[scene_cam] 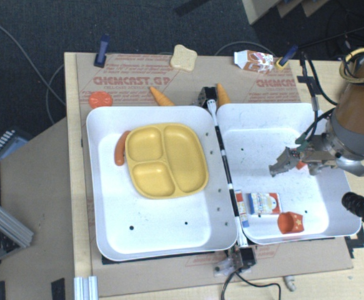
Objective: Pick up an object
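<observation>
Grey arm [356, 120] from the right, fingers [281, 165] pointing left, low

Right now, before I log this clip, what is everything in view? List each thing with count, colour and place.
Bins: 2, white, side by side on the bench.
Divided plate: 1, yellow, in the left bin.
Sausage: 1, orange-red, in the left bin, against the plate's left edge.
Small carton: 1, white with blue and red print, near the front of the right bin.
Red piece: 1, red, front of the right bin, right of the carton.
Bread slice: 1, tan, on the bench behind the bins.
Carrot: 1, orange, on the bench behind the left bin.
Orange round piece: 1, on the bench at the left bin's back corner.
Printed carton: 1, white and brown, on the bench behind the right bin.
Gripper: 1, grey, over the right bin.
</observation>
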`<state>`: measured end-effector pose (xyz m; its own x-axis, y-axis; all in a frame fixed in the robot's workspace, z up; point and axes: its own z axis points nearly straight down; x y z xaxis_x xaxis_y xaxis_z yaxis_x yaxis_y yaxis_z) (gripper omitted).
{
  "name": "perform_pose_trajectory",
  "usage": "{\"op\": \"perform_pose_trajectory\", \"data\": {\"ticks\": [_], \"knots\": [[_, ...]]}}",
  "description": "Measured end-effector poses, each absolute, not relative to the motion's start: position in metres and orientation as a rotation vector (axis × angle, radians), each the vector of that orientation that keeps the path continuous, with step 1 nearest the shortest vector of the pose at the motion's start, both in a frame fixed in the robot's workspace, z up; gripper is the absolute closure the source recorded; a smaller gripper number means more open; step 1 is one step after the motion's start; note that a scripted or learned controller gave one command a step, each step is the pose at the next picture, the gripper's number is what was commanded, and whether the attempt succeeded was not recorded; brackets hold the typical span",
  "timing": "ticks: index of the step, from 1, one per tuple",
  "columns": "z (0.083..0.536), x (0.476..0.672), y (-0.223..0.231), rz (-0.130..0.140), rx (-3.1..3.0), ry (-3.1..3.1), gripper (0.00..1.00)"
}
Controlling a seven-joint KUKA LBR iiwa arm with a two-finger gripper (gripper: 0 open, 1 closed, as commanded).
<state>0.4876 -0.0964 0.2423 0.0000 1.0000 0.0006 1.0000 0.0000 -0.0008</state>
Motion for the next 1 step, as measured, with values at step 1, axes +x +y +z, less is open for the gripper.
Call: {"op": "perform_pose_trajectory", "data": {"ticks": [1], "knots": [[0.2465,0.5754,-0.1368,-0.001,-2.223,-2.223,0.0]]}}
